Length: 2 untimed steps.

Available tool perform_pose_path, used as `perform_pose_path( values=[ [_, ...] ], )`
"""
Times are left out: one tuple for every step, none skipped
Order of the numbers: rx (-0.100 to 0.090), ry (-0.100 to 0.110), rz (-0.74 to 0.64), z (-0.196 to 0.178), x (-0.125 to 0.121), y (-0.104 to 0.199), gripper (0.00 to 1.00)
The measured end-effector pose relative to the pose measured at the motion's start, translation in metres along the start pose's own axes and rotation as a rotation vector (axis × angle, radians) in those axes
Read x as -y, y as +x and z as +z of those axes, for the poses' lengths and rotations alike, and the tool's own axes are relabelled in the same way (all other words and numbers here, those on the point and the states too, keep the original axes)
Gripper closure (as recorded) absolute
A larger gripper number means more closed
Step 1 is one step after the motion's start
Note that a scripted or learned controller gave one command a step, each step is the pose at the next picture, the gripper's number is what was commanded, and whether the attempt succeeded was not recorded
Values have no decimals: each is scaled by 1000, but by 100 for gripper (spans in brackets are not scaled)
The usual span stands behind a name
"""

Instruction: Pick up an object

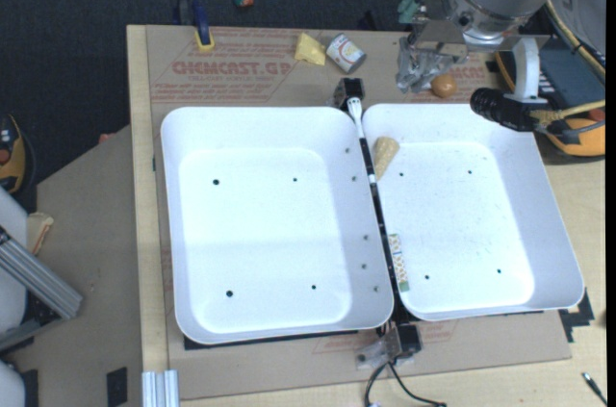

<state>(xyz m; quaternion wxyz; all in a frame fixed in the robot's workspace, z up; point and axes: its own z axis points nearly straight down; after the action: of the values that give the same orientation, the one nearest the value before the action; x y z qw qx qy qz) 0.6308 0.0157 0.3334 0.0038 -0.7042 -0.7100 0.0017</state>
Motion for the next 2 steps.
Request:
perform_pose_path(
  values=[
    [2, -24, 3, -134, 1, 24, 100],
    [7, -8, 22, -146, 52, -103, 100]
  ],
)
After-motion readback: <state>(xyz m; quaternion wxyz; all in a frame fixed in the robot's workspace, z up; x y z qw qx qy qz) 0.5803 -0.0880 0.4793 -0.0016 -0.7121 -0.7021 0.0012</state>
